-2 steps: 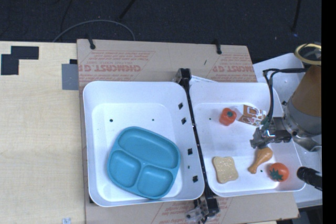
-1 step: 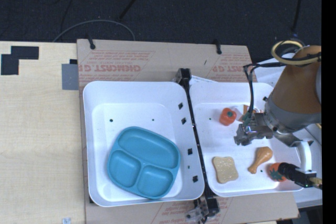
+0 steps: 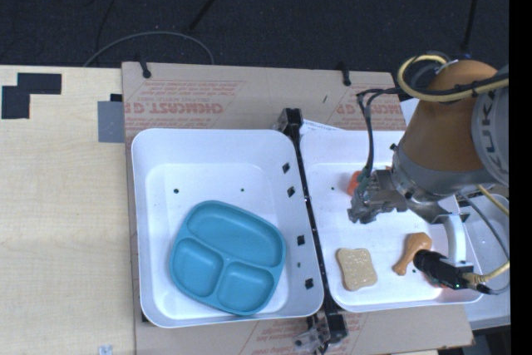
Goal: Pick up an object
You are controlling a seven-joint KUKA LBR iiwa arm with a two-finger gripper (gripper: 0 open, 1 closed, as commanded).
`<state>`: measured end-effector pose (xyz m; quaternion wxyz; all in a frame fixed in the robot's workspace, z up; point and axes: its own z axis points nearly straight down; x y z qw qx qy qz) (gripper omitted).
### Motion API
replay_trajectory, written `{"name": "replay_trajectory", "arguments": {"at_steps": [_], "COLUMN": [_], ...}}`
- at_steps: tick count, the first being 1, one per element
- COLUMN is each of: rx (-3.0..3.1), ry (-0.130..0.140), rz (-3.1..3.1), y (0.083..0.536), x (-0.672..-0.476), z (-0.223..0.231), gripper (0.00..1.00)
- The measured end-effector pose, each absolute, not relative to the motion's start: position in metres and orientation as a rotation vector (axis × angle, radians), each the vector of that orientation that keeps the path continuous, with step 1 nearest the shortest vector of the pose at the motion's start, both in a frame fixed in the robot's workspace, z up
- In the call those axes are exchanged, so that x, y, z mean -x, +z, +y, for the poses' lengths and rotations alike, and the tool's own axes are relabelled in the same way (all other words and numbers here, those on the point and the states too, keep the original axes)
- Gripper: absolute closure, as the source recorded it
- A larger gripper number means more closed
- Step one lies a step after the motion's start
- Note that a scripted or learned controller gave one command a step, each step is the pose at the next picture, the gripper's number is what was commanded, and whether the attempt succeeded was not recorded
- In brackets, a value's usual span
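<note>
My gripper [image 3: 364,208] hangs low over the middle of the right bin [image 3: 332,147], reaching in from the right. A small red-orange thing [image 3: 355,179] peeks out at its far left side, mostly hidden by the gripper body. A tan slice of toast [image 3: 357,268] lies flat near the bin's front, below the gripper and apart from it. To the right of the toast lies a brown drumstick-shaped piece [image 3: 412,250]. I see nothing held in the gripper.
The left bin [image 3: 158,179] holds a blue divided plate [image 3: 226,257] in its front half. A black divider rail [image 3: 301,212] runs between the two bins. Cardboard [image 3: 216,100] lies under both bins.
</note>
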<state>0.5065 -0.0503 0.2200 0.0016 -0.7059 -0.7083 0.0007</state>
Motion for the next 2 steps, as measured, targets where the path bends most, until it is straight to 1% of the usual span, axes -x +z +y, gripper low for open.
{"name": "replay_trajectory", "arguments": {"at_steps": [1, 2], "rx": [2.213, 2.215], "ry": [0.000, 0.004], "rz": [-2.226, -2.223], "y": [0.227, 0.216], "x": [-0.528, -0.542], "z": [0.007, 0.055], "gripper": [1.00, 1.00]}}
